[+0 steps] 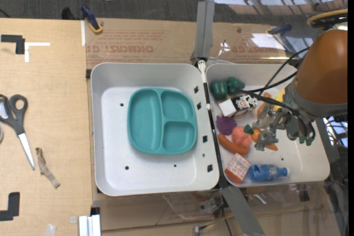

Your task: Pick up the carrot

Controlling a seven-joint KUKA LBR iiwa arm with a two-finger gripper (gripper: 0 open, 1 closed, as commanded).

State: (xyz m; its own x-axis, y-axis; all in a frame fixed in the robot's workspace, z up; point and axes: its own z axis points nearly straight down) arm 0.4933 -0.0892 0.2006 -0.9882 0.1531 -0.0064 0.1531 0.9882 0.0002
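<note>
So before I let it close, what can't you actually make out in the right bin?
- Gripper: finger state unreadable, lost among cables and clutter.
- Carrot: partly covered by the gripper; contact unclear.
- Boxed item: label too small to read.
- Right bin: far side hidden under the arm.

Carrot (pixel 233 145): orange, elongated, lying flat and slanted toward 4 o'clock in the right bin (pixel 310 166), near its left wall.

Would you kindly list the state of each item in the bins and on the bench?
Teal tray: upright, compartments bare.
Carrot: lying flat in the right bin, not grasped.
Blue bottle: on its side.
Scissors: closed, flat on bench.
Pincer: low above the right bin.
</note>
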